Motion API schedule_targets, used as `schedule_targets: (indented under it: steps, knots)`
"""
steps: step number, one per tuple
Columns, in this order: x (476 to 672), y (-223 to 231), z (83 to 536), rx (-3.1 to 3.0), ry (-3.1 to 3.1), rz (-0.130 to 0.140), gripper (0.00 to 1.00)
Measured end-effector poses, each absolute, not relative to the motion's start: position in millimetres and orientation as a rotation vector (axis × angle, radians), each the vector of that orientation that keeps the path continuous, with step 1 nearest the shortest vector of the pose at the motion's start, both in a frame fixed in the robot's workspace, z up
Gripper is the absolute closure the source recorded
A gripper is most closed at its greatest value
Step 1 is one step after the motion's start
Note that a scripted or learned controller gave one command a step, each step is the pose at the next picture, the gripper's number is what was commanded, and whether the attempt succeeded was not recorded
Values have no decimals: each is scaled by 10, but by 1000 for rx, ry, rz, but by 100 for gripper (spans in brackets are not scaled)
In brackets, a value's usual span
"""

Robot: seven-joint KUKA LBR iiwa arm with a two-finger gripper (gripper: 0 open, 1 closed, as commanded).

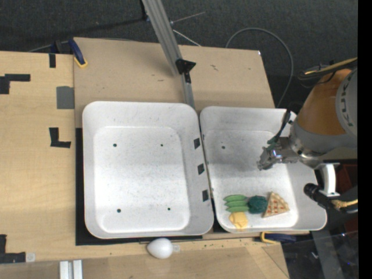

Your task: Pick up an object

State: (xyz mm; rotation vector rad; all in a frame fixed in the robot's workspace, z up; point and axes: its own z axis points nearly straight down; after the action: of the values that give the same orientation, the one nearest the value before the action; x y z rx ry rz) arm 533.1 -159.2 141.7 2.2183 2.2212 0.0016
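Note:
In the right bin point(232, 127), several small toy foods lie near the front edge: a green pea pod point(235, 201), a dark green broccoli piece point(256, 203), a yellow piece point(238, 218) and a pizza slice point(275, 205). My gripper point(268, 158) hangs over the right side of that bin, behind the pizza slice and apart from it. Nothing shows between its fingers. The grey arm with its orange band point(325, 106) comes in from the right.
The left bin point(139, 167) lies beside the right one. A white egg-shaped object point(160, 248) rests on the bench in front of the left bin. A slanted metal rod point(165, 31) stands behind the bins, clamped near their junction.

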Motion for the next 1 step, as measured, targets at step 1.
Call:
schedule_targets:
  steps: [1]
  knots:
    - [5315, -1540, 1854, 2217, 2222, 2, 100]
